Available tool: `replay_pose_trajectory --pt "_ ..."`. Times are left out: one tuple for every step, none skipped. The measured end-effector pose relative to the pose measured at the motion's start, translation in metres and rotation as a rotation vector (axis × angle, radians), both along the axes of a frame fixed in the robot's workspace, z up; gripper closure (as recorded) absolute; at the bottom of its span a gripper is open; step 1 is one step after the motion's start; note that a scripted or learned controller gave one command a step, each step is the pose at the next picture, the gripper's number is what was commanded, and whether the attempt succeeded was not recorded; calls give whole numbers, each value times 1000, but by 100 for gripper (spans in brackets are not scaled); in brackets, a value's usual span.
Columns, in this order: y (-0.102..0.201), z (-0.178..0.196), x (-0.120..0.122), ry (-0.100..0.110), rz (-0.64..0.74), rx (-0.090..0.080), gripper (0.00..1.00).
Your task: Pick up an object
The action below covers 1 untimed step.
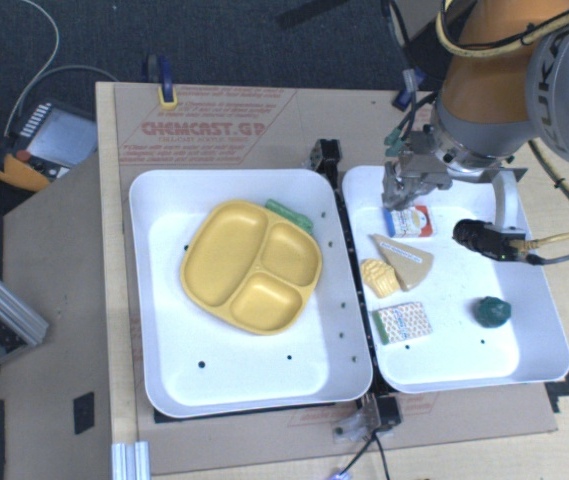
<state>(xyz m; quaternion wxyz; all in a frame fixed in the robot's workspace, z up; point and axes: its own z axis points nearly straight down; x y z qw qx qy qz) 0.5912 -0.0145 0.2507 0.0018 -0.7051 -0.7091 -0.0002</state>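
Fingers of the gripper (pixel 405 200) are lowered onto the red, white and blue packet (pixel 410 221) at the back of the right bin (pixel 524 358); their spread cannot be told. Closing should be centred on the packet, clear of the wedge (pixel 407 259) just beside.

Bright, even overhead light washes both white bins (pixel 154 268) close to glare, flattening their walls. Shadows are soft and short, pooling under the yellow divided plate (pixel 252 266) and beside the arm (pixel 509 58). The dark floor at the top falls dim. Focus is slightly soft throughout, with mild grain.
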Motion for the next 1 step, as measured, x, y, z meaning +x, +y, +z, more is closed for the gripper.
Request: replay_pose_trajectory --pt "50 -11 -30 2 0 0 100"
